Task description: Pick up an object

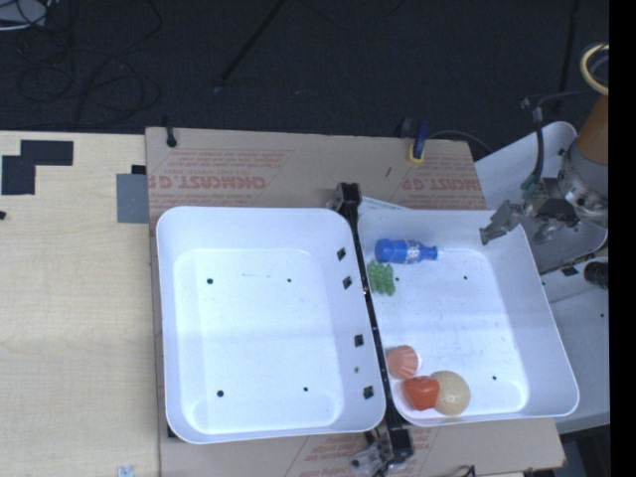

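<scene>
The right bin (517, 326) holds a blue bottle (404, 252) lying on its side near the far left corner. A small green knobbly object (382, 278) lies just below the bottle. At the bin's near left corner sit a pale pink ball (402, 361), a red object (421, 393) and a cream ball (451, 393), all close together. My gripper (542, 217) hangs at the right bin's far right edge, above the rim and well away from every object, with nothing between its fingers.
The left bin (258, 326) stands beside the right one, with a black divider (360, 296) between them. Both rest on a cardboard sheet (298, 172). A wooden bench top (70, 316) lies to the left.
</scene>
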